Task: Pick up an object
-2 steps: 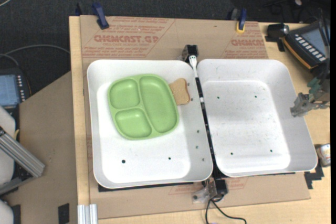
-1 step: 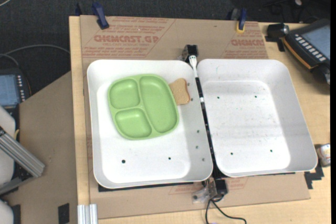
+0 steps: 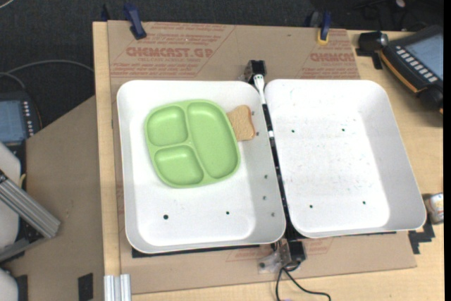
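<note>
Lying in the left shallow white bin [image 3: 141, 225] is a light green plastic plate with three compartments [image 3: 192, 144], set toward that bin's far left part and well clear of its near edge. One long compartment runs along the plate's right side and two smaller ones sit on its left. A small flat tan piece with rounded corners [image 3: 242, 123] rests against the plate's far right rim, touching it, between the plate and the bin's right wall. It is near the bin's far right corner.

The right shallow white bin [image 3: 338, 151] sits just beside the left one, their inner walls touching along the middle. Its floor shows a few dark dots and faint specks.

Both bins rest on a brown cardboard sheet with red lettering [image 3: 176, 49]. A blue clamp [image 3: 134, 21] grips the sheet's far edge on the left, and a blue and yellow clamp [image 3: 324, 28] grips it on the right. A small black clip [image 3: 256, 70] sits at the far end of the seam between the bins.

How far the pincer is open, and whether it has hold of anything, cannot be told.
</note>
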